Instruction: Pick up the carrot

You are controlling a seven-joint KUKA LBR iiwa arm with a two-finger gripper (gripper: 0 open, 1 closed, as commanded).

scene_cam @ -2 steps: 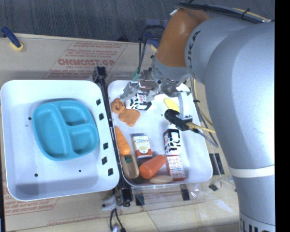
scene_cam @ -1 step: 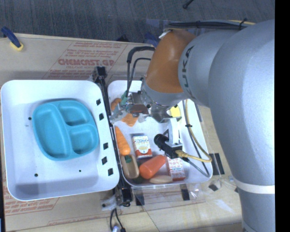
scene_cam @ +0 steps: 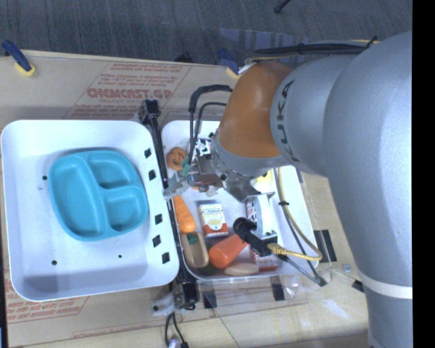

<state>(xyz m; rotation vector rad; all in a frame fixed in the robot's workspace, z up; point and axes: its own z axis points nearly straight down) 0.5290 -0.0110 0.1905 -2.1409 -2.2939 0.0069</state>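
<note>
The carrot (scene_cam: 184, 216) looks light, hard and smooth; grab its middle. I cannot tell how the jaws stand.

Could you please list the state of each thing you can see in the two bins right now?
Carrot: lying in the right bin, by its left wall, not held.
Blue tray: flat in the left bin, nothing in it.
Small box: lying flat, label up.
Hand: low over the right bin.

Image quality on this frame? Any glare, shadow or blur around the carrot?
Camera view: even light, mild softness overall; the carrot is readable, orange against the right bin; the arm shades that bin's upper part; faint sheen on the blue tray, no harsh glare.
</note>
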